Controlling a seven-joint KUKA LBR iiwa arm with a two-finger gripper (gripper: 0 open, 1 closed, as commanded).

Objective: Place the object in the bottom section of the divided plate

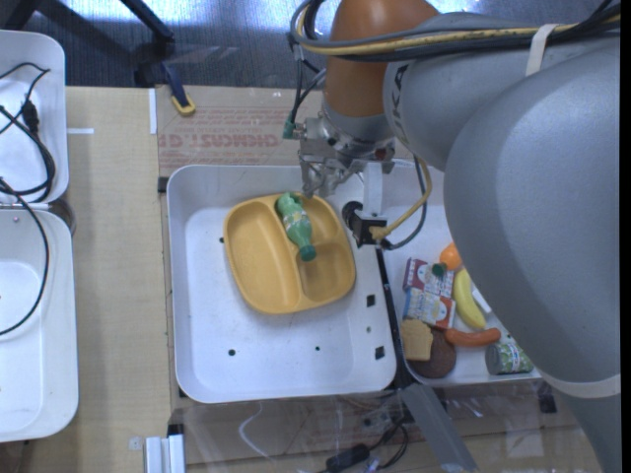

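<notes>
Your gripper [317, 180] hung just over the far rim of the yellow divided plate [258, 269], its fingers pointing down at the top end of the green bottle [295, 226]. I could not tell whether those fingers were spread or closed; they were too small and blurred against the metal of the wrist. The bottle lay on its side along the plate's middle ridge, its cap end toward the near edge of the left bin [266, 363], and nothing showed it clamped between the fingers. The plate sat toward the far side of that bin, tilted a little. Above the gripper you had the orange band [370, 42] and the grey arm [523, 146], which covered much of the right bin [463, 377]. Near that bin's near edge lay a banana [467, 302], a small carton [426, 294] and other toy food.
</notes>
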